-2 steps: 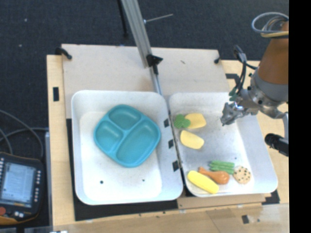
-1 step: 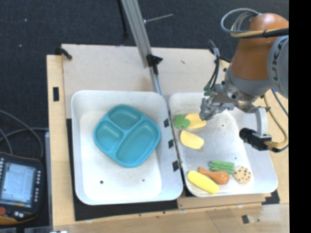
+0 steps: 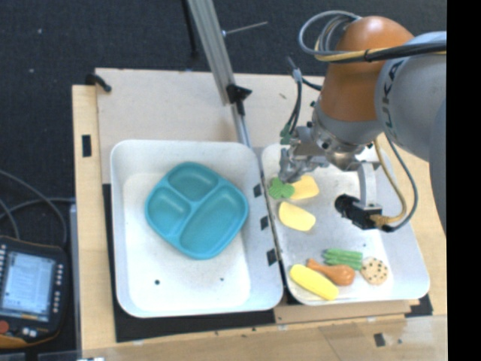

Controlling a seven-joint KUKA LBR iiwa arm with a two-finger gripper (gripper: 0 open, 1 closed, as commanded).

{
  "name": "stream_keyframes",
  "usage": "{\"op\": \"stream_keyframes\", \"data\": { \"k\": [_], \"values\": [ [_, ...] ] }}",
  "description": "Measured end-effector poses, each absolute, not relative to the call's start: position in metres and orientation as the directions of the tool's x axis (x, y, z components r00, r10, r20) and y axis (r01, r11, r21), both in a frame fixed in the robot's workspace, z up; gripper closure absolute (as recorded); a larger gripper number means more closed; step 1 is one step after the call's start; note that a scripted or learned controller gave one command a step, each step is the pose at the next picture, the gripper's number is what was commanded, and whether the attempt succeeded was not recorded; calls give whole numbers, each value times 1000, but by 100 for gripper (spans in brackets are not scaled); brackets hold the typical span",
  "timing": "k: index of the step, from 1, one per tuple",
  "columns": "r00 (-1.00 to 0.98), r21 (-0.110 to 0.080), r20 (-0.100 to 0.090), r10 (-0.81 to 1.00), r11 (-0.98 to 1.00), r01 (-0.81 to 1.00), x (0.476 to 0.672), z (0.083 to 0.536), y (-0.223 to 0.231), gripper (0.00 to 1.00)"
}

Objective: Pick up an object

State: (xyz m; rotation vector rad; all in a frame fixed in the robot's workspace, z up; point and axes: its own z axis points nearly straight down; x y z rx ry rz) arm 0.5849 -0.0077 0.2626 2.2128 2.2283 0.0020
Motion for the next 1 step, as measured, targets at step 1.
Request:
{"op": "stream_keyframes", "data": {
  "k": [1],
  "values": [
    [-8, 2, 1, 1000, 8, 1000, 610, 258, 50, 100]
  ]
}}
